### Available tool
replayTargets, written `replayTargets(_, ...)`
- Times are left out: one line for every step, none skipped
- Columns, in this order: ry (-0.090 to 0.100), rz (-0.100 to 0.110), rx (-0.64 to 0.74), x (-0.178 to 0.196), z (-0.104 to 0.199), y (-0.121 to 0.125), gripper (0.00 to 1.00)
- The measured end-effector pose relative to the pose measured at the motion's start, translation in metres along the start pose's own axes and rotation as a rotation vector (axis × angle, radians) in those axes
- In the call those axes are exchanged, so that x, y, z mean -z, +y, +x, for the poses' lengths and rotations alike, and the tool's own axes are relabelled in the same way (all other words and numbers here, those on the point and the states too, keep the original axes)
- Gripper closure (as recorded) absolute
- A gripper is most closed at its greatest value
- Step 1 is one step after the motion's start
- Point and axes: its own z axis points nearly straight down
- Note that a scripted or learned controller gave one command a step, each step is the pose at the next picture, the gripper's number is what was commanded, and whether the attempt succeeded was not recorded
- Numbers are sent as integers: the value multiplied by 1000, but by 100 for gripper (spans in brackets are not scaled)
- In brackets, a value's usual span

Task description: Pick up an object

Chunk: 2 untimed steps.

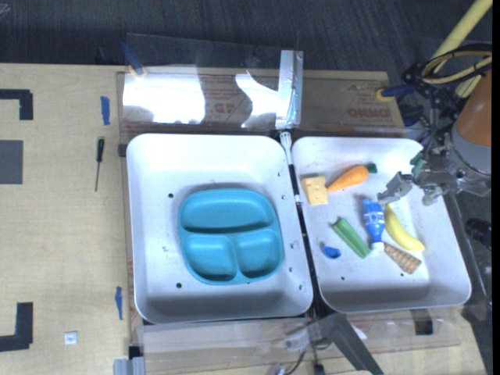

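Note:
The right bin (445,283) holds several small toys: an orange carrot (348,178), a yellow cheese block (315,190), a green stick (350,237), a blue bottle (373,220), a yellow banana (403,231), a waffle cone (403,258) and a small blue piece (331,251). My gripper (412,192) hangs over the bin's right side, just above and to the right of the bottle and banana. Its fingers (394,190) are spread open with nothing between them.
The left bin (148,162) holds a blue divided plate (230,233). A clear plastic sheet and cardboard (234,100) stand behind the bins. Cables (445,73) hang at the upper right near the arm. A screwdriver (99,162) lies on the bench at left.

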Motion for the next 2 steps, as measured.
replayTargets(-2, -10, -98, -122, 14, 42, 0)
replayTargets(-1, -4, -196, -123, -10, 5, 0)
